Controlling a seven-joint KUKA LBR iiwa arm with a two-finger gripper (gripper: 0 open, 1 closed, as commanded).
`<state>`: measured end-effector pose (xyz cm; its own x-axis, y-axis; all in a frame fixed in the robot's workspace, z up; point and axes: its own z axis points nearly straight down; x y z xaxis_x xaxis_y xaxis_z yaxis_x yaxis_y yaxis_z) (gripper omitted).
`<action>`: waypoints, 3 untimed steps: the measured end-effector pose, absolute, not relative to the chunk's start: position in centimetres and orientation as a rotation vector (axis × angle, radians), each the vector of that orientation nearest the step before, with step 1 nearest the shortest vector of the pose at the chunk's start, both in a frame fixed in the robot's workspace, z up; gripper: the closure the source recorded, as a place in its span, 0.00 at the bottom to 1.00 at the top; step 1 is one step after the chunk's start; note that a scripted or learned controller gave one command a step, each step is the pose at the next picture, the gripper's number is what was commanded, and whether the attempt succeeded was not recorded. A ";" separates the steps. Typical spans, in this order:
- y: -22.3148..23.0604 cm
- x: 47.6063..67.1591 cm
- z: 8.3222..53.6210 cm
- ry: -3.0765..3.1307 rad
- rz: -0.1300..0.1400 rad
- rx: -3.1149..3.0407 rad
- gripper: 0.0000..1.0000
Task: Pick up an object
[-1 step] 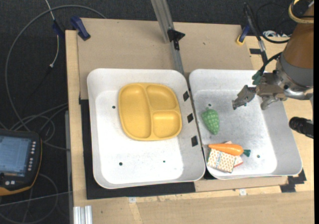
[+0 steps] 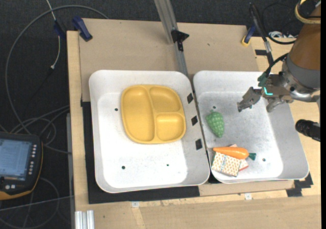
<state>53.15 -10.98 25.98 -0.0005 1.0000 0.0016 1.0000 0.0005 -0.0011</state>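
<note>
In the right bin (image 2: 285, 164), a bumpy green toy (image 2: 215, 123) lies.

A green, bumpy, rounded object (image 2: 215, 123) lies in the right bin (image 2: 285, 167), near that bin's left wall and about midway between its far and near edges, resting free with bare floor all around it. Toward the bin's near-left corner an orange carrot-shaped toy (image 2: 231, 151) with a small green tip lies on its side, running left to right. Just nearer the near edge, touching or partly under the carrot, sits a small patterned box (image 2: 226, 164), white with orange marks, turned at a slight angle to the bin's walls.
</note>
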 end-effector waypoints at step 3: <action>-10.1 53.4 9.7 -2.217 0.006 -2.215 0.00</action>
